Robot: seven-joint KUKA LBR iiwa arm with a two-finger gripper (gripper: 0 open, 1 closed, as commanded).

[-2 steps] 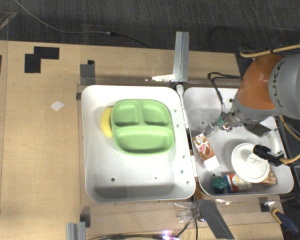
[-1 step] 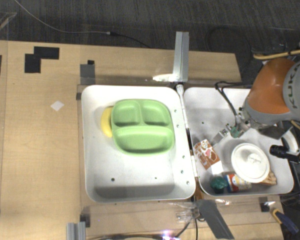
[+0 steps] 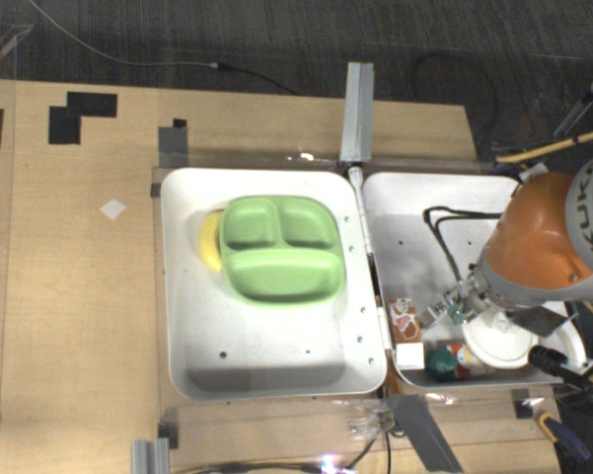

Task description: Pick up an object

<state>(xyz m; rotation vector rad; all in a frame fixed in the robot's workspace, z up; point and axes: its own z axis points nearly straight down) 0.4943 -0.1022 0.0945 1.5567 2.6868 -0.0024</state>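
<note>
My arm reaches over the right bin [image 3: 414,215], its orange band covering most of the wrist. The gripper [image 3: 460,310] hangs low over the bin's front part, just left of a white round dish [image 3: 499,344]. Near it lie a small red-and-white packet [image 3: 403,317], a white block [image 3: 408,355] and a dark green object [image 3: 441,364] with a red piece [image 3: 462,355] beside it. I see nothing held between the fingers.
The left bin [image 3: 227,354] holds a green divided plate [image 3: 279,248] with a yellow object [image 3: 210,241] partly under its left edge. A black cable [image 3: 444,227] loops across the back of the right bin. A metal post [image 3: 356,112] stands behind the divider between the bins.
</note>
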